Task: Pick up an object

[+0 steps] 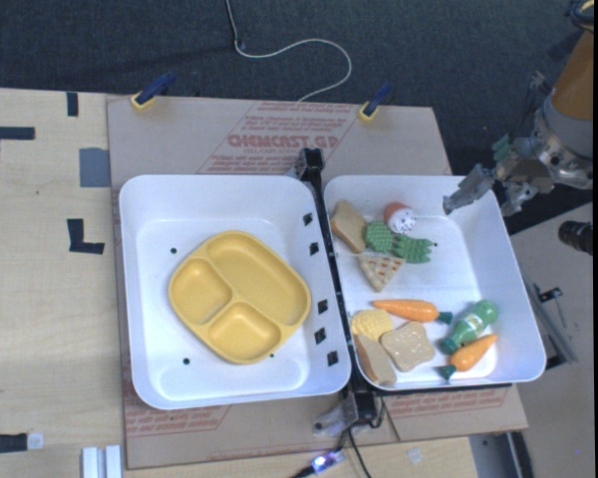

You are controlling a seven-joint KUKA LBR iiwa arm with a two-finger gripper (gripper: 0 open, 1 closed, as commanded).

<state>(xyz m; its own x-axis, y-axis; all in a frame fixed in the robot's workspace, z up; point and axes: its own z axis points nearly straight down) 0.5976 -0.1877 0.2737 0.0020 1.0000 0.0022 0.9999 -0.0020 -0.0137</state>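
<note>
Looking down at a slant, the camera view shows two white bins side by side: the left bin [140, 267] holds a yellow divided tray [239, 295], and the right bin [508, 267] holds a scatter of toy food. Toward the upper middle of the frame lie a bread slice [348, 227], a green spiky toy [397, 243], a small white-and-red ball [400, 218] and a waffle wedge [380, 269]. Lower down sit an orange carrot [412, 310], a yellow corn piece [371, 323], a toast slice [409, 346], a green bottle-shaped toy [470, 324] and a second carrot [470, 354].

Any of these could serve as the object. They look like light, stiff, fairly smooth plastic, so slipping is the likely trouble. The first carrot lies apart from its neighbours, and a grasp across its narrow middle seems the safest.

At the upper right of the frame, the gripper [478, 189] hangs over the right bin's far corner, well apart from the toys. One grey finger [465, 191] points down-left; nothing shows between the fingers, and whether they are spread or closed cannot be told.
</note>
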